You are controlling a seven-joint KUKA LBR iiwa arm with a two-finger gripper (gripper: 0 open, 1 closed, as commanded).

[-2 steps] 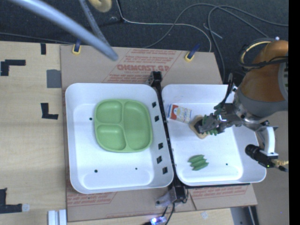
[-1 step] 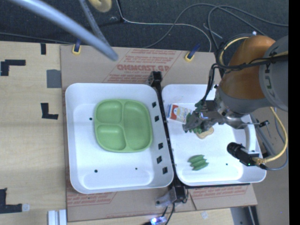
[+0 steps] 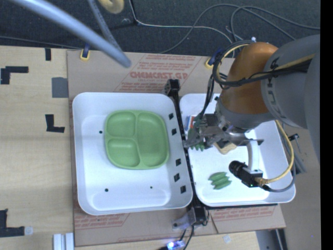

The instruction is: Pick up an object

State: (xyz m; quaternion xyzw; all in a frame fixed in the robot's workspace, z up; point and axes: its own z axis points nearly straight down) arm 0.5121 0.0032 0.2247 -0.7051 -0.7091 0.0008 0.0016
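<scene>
The grey arm with its orange band [image 3: 250,69] is seen lowered over the right-hand shallow white plastic bin [image 3: 276,194], its wrist bulk covering most of that bin's upper half. The two-finger gripper [image 3: 204,139] is placed low against the bin's left wall, close to the dividing rim; whether it is spread, narrowed or closed on anything cannot be told, as dark hardware and cabling crowd that spot. A small green object with a jagged edge [image 3: 197,146] is noted just beside the tool, and a pale tan piece [image 3: 226,148] lies just right of it; contact with either cannot be confirmed. A small green ridged pod-shaped object [image 3: 220,179], soft-looking and matte, lies free on the bin floor nearer the front, apart from the gripper. The step is judged to be the descent or closing phase of a pick, with no lift yet in evidence. A secure closure on one piece and a straight upward withdrawal clear of the bin wall would be called for next. In the left-hand white bin [image 3: 88,191], smooth and glossy with rounded corners, a light green divided plastic plate [image 3: 136,139] with three compartments is recorded, untouched.
</scene>
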